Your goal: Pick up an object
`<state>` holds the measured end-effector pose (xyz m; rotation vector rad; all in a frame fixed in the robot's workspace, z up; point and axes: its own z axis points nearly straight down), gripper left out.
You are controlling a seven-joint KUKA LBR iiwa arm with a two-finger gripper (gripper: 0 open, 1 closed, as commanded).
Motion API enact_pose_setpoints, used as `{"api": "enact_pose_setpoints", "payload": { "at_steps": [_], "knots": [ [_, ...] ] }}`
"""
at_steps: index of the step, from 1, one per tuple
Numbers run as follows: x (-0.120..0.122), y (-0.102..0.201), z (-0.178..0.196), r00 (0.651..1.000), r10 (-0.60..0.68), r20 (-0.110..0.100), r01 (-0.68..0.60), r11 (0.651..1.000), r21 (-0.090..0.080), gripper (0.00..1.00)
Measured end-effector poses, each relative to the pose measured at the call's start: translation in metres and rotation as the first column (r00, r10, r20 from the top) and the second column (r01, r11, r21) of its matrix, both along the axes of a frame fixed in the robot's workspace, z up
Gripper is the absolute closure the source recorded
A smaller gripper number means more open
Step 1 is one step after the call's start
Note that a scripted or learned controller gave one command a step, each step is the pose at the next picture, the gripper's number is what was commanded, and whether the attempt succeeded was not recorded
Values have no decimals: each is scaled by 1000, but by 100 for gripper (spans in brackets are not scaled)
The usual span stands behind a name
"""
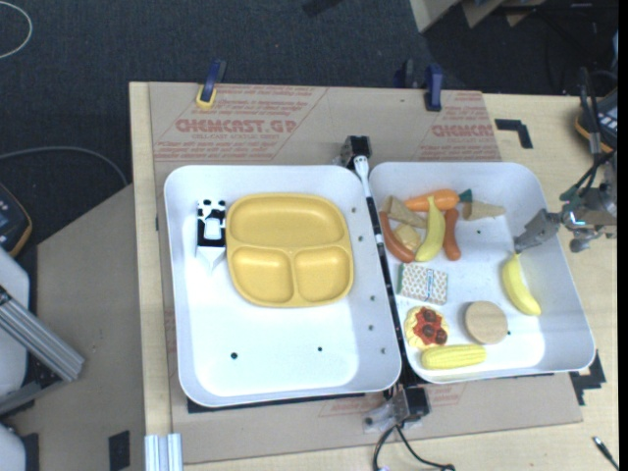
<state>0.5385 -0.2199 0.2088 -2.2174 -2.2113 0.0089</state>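
The grey two-finger gripper [538, 231] is hovering at the frame's right (finger state: cannot tell). The smooth, curved yellow plastic banana [520, 285] below it risks slipping away.

Gripper [546, 230]: grey metal fingers, silvery bracket behind, thin dark cables trailing off right

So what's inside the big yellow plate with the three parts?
Nothing that I can see. The yellow plate lies in the left bin, and all three of its compartments look bare. The toy food is all in the right bin. What's underneath the plate is covered.
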Motion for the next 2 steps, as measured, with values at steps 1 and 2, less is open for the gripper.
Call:
{"api": "enact_pose_setpoints", "payload": {
  "at_steps": [1, 2],
  "knots": [
    [3, 0, 6, 1000, 3, 11, -3, 1000, -3, 0],
    [-7, 2, -54, 1000, 2, 4, -2, 1000, 0, 0]
  ]
}}
